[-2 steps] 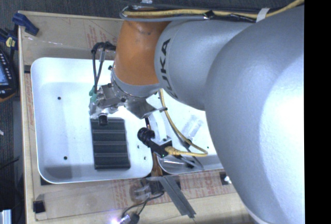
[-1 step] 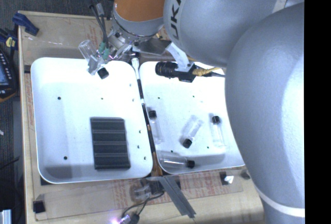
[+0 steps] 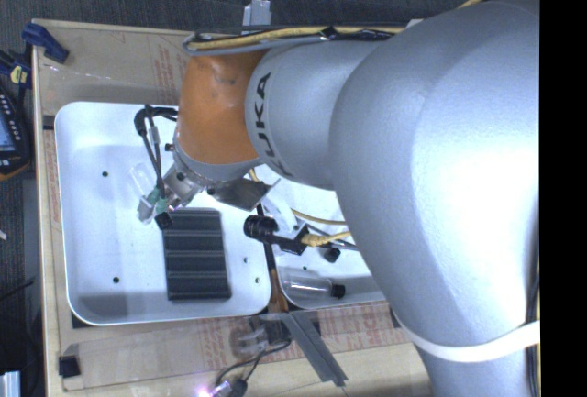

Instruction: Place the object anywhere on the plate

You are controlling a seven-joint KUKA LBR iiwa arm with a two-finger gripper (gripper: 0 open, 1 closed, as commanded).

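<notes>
My gripper [image 3: 154, 210] hangs low over the left white bin [image 3: 92, 203], at the end of the grey arm with its orange band [image 3: 215, 115]. It sits right at the upper left corner of a black ribbed rectangular slab [image 3: 196, 254] lying flat on the bin floor. A small greenish bit [image 3: 159, 199] shows at the gripper's tip, and I cannot tell what it is. A faint clear shape [image 3: 140, 175] lies just above the gripper on the bin floor. The arm hides the bin's right side.
The right bin [image 3: 321, 299] is mostly covered by the arm; a clear tube-like item with a black end [image 3: 312, 283] lies near its front rim. Cables [image 3: 303, 239] hang off the wrist. The wooden bench edge [image 3: 110, 349] runs along the front.
</notes>
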